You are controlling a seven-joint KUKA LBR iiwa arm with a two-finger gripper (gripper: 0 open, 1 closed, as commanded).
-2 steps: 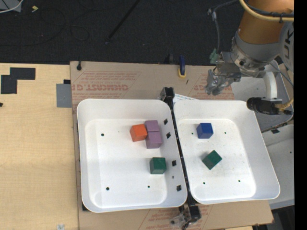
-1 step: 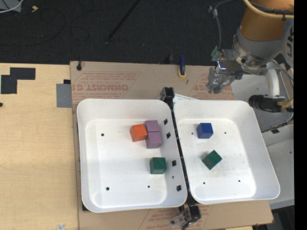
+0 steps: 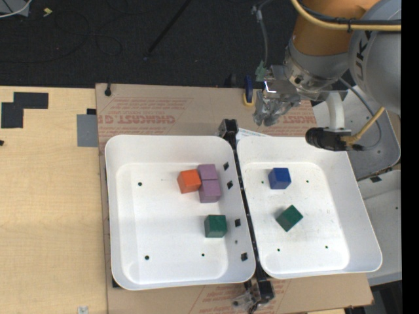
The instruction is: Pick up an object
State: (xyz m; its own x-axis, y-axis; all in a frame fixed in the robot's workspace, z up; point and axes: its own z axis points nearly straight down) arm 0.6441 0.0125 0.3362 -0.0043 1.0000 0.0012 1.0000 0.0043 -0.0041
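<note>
Seen from above, two white bins sit side by side on a bench. The left bin (image 3: 124, 175) holds an orange block (image 3: 189, 181) touching two stacked-looking purple blocks (image 3: 209, 183) near its right wall, and a dark green block (image 3: 215, 226) just below them. The right bin (image 3: 340, 195) holds a blue block (image 3: 279, 178) and a green block (image 3: 289, 218), well apart, with open floor around both. The gripper (image 3: 270, 113) hangs above the right bin's far edge; its state cannot be told

Hand (image 3: 270, 113) raised, arm bent downward.
</note>
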